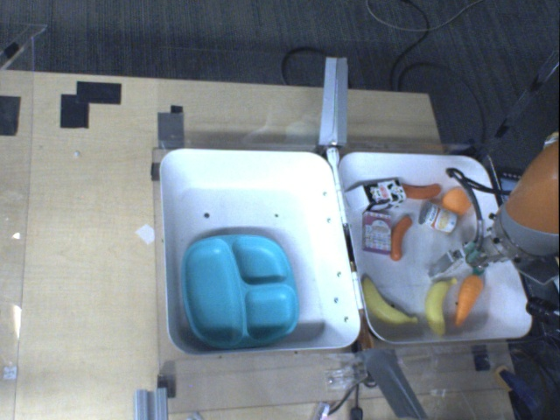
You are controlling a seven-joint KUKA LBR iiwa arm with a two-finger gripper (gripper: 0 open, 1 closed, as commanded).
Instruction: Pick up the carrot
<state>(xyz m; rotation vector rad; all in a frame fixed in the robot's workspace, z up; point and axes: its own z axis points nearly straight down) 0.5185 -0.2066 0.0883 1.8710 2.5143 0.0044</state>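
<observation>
the carrot (469, 297) lies in the right bin (503, 326), near its front right corner, just beside a banana (437, 305). the hand (468, 259) hovers just above its top; i can't tell its spread. best drop straight, clear of the banana.

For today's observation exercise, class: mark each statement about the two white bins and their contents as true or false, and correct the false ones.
1. The blue tray lies in the left bin. True.
2. The carrot lies in the left bin. False: it lies in the right bin, near its front edge.
3. Two bananas lie in the right bin. True: one and another.
4. The end effector hangs over the blue tray. False: it is over the right bin, just behind the carrot.
</observation>
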